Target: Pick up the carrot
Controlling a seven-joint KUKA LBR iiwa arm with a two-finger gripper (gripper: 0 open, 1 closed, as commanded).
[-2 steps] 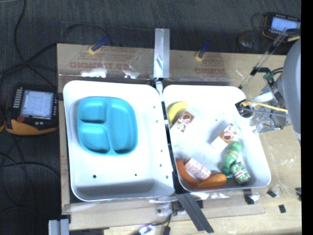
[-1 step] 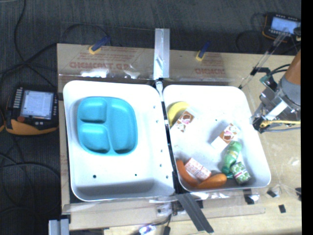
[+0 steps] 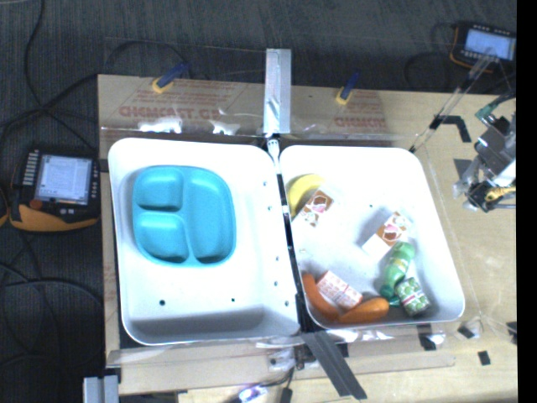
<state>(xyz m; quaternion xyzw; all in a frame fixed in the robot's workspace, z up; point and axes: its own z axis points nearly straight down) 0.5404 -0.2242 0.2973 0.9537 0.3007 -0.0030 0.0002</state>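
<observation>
As I read view from left: blue tray [image 3: 183, 215] in left bin [image 3: 134, 309], carrot [image 3: 357, 311] in right bin [image 3: 432, 217], near front wall, under small carton [image 3: 338, 290]. Long axis roughly left-right, fatter end pointing right toward green bottle [image 3: 401, 277]. Hand [image 3: 491, 179] far right over desk [image 3: 495, 309], so carrot lies down-left of it, well apart. Hand state: I cannot tell.

Wooden bench [image 3: 491, 309] carried two shallow white bins side by side, touching along a middle seam. Left bin [image 3: 201, 309] and right bin [image 3: 424, 187] sat under clear sheeting clipped at the far edge by two clamps: left clamp [image 3: 170, 76], right clamp [image 3: 346, 91].
</observation>
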